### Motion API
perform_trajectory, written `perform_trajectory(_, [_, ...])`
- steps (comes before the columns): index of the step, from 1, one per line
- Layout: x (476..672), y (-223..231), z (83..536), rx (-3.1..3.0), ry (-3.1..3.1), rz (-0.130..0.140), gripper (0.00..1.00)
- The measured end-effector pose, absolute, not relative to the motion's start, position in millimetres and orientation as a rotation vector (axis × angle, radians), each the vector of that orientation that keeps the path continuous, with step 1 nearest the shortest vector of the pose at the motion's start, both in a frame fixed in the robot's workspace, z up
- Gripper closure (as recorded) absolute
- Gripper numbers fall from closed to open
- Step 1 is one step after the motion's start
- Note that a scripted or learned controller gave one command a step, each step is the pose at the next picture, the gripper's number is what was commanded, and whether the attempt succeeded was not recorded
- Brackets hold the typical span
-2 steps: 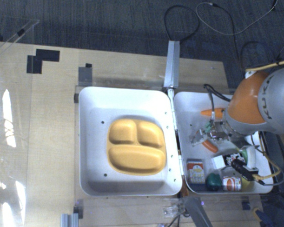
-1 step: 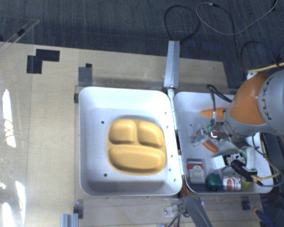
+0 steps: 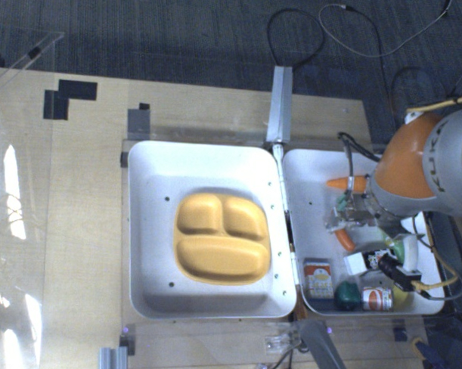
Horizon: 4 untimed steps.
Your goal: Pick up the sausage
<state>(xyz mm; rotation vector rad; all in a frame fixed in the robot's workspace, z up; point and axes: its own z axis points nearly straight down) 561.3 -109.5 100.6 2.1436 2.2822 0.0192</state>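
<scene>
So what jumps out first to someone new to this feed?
The yellow tray with three compartments, in the middle of the left bin. Then the arm's orange band over the right bin, its gripper low among small clutter: an orange carrot, a can.

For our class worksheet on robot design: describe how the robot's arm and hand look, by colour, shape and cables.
The arm is rounded and grey, with a glossy orange band above the wrist. The hand is a small metallic assembly with dark cables looping from it. A yellow cable runs along the arm's top.

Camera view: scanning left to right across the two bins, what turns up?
Left bin → yellow divided tray → right bin → small red-labelled box → dark green item → red-and-white can
</scene>
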Motion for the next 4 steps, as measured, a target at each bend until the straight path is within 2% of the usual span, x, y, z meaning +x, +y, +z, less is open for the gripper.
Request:
perform_trajectory(1, [600.0,-46,248,2.12,2.311,0.006,1.0])
perform_trajectory(2, [600.0,-46,248,2.12,2.311,0.006,0.0])
perform_trajectory(3, [642.7,-59,185,2.139,2.295,0.003,0.0])
perform_trajectory(4, [653.3,-91,99,2.08,2.349,0.003,0.0])
